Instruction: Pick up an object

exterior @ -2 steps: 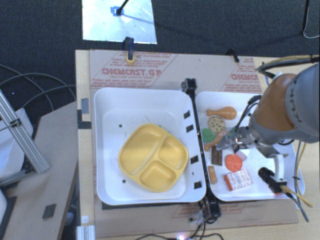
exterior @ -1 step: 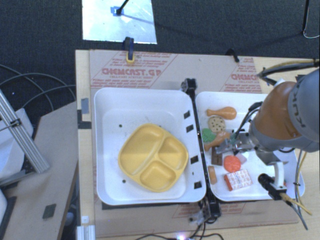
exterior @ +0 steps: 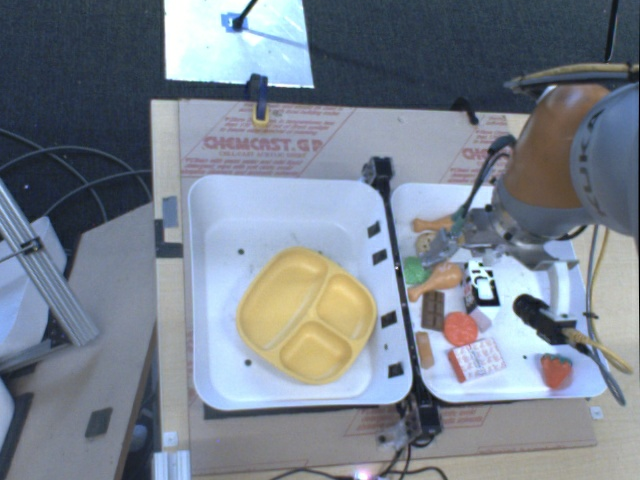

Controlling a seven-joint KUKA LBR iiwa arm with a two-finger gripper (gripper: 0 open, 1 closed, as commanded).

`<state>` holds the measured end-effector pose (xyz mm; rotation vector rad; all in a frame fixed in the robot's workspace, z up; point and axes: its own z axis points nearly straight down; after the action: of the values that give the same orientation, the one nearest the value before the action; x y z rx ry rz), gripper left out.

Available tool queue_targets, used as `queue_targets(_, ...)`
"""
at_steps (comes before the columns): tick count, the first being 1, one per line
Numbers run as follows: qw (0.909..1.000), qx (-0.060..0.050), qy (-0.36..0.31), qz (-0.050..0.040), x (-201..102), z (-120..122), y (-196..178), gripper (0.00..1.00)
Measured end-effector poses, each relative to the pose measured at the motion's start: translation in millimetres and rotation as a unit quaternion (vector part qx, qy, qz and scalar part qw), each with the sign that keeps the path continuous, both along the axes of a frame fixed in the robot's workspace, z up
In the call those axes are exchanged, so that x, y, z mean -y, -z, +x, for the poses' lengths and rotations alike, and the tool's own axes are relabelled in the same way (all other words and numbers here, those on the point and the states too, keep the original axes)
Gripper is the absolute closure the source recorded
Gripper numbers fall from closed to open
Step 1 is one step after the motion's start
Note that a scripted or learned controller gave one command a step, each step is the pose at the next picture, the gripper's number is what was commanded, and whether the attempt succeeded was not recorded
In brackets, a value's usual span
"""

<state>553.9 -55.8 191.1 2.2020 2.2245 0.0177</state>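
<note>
- The grey arm [exterior: 585, 158], with its orange band, reaches in from 3 o'clock over the right bin [exterior: 520, 382].
- The gripper [exterior: 441, 247] hangs low over that bin's 10 o'clock area. Whether it is open or closed cannot be told, and nothing is seen held in it.
- A tan piece [exterior: 431, 224] lies just beside the gripper at its 12 o'clock.
- A green item [exterior: 412, 270] lies at the gripper's 8 o'clock, against the bin's wall at 9 o'clock.
- An orange carrot-shaped piece [exterior: 438, 282] lies at a slant just at the gripper's 6 o'clock, touching the green item. It is too close to tell whether the gripper touches it.
- A black-and-white box [exterior: 482, 287] stands near the bin's middle, at the gripper's 4 o'clock.
- A brown block [exterior: 432, 310] lies at 6 o'clock of the carrot-shaped piece, with a small tan stick [exterior: 424, 349] farther along at 6 o'clock.
- A red disc [exterior: 461, 329] lies just beside the brown block at its 4 o'clock, and a red-and-white packet [exterior: 477, 359] lies just at the disc's 5 o'clock.
- A red fruit [exterior: 556, 370] sits apart in the bin's 5 o'clock corner.
- The left bin [exterior: 230, 218] holds 1 yellow plate [exterior: 306, 314] with 3 compartments, lying flat near its middle.
</note>
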Motion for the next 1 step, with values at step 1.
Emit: queue_targets(1, 0.9999, -0.013, 0.007, 0.0005, 30.1, -71.6, 83.2, 0.0)
